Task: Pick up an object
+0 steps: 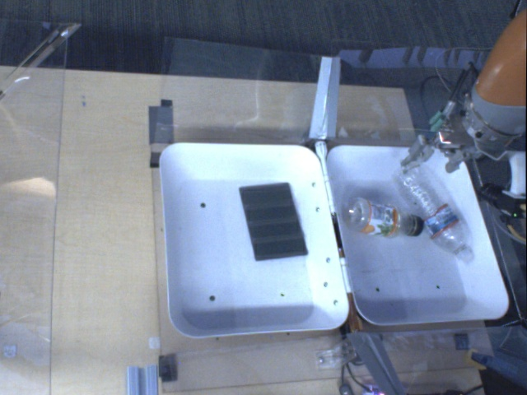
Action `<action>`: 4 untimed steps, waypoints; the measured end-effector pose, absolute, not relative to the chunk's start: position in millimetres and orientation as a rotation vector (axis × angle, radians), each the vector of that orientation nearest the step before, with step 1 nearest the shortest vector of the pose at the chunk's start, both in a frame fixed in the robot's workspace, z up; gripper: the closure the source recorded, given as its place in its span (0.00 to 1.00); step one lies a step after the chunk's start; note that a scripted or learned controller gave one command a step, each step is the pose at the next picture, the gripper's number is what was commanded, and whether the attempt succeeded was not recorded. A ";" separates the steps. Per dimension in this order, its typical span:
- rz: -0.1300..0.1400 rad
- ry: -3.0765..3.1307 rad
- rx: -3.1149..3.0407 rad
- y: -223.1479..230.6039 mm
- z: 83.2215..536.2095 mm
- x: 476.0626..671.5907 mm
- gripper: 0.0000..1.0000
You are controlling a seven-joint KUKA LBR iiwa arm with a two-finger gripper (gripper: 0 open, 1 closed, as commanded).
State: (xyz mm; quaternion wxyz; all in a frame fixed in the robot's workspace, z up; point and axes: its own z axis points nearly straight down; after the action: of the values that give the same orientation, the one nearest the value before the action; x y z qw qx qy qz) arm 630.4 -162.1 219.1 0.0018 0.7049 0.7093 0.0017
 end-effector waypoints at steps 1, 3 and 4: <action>0.008 2.202 2.231 -202.0 96.9 629.7 0.00; 0.010 2.384 2.026 -206.2 89.9 552.4 0.00; 0.017 2.381 2.020 -205.7 101.8 555.0 1.00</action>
State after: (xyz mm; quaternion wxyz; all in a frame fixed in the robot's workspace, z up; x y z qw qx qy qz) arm 555.0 -205.7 101.8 0.0097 0.6470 0.7624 0.0054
